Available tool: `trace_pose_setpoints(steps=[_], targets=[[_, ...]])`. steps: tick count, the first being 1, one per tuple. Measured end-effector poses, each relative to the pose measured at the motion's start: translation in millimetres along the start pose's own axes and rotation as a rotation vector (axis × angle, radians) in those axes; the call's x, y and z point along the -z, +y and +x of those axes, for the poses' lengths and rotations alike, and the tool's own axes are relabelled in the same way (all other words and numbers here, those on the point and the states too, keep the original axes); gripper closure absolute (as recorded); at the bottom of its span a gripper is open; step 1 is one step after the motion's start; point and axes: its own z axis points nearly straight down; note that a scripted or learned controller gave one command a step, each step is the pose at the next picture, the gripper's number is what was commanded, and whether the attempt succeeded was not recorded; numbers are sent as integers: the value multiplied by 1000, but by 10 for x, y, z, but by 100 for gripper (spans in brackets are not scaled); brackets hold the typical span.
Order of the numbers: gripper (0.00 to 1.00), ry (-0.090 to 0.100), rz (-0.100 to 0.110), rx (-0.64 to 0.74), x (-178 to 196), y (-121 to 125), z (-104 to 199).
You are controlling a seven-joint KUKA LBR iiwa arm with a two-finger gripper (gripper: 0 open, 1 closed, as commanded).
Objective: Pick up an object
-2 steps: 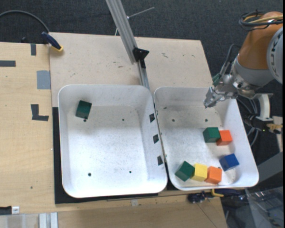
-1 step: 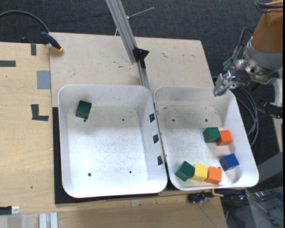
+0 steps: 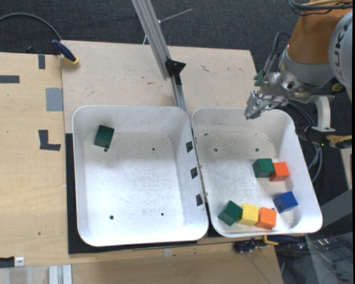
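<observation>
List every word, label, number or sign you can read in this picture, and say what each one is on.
"UK": dark letters running down the grey arm at the frame's right edge, cut off there, so the word is partial.
Nothing else is readable: the blocks, both bins and the bench carry no legible text.

The left bin (image 3: 83, 176) offered wide open floor, its one obstacle a dark green block (image 3: 104, 136) near the far-left corner. In the right bin (image 3: 239, 141), the far half lay free, while the near-right part was crowded: a green block (image 3: 262, 168) touching an orange block (image 3: 280, 171), a blue block (image 3: 285, 201) just below them, and a touching row of green (image 3: 230, 212), yellow (image 3: 249, 214) and orange (image 3: 267, 218) cubes along the near wall. A slanted metal rail (image 3: 154, 28) crossed above the table (image 3: 124, 70) toward the bins' shared wall.
</observation>
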Motion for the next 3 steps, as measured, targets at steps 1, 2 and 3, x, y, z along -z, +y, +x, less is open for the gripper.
trace_pose_setpoints(steps=[1,2,3], targets=[[100,0,1,0,-1,-2,558],[100,0,1,0,-33,21,1084],[100,0,2,-1,-107,-9,1560]])
